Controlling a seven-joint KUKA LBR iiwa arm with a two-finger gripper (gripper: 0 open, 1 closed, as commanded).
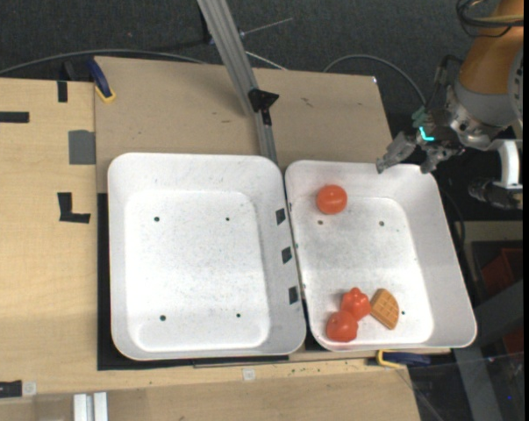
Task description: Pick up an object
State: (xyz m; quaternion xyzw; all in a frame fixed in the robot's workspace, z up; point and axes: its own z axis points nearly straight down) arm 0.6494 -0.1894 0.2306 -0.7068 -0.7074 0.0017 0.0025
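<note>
I am at the approach step, with nothing picked yet. My gripper (411,158) hangs over the far right corner of the right bin (422,235), at its rim, and its two fingers look spread apart with nothing between them.

The right bin holds all the candidates. A round red-orange object, perhaps a toy tomato (332,199), sits alone near the far left of that bin, well clear of the walls. At the near end lies a cluster: a red pepper-like toy (355,303), a second red round piece (341,326) touching it just below, and a tan waffle-like biscuit (385,308) just beside them on the right. The left bin (194,169) shows a bare speckled floor with a few dark dots.

I judge the lone tomato the easiest target, since it is nearest to me and has room on both sides for my fingers. The next move calls for sliding left over it, then descending with the fingers straddling it. Being round, it may roll away if I close off-centre.
</note>
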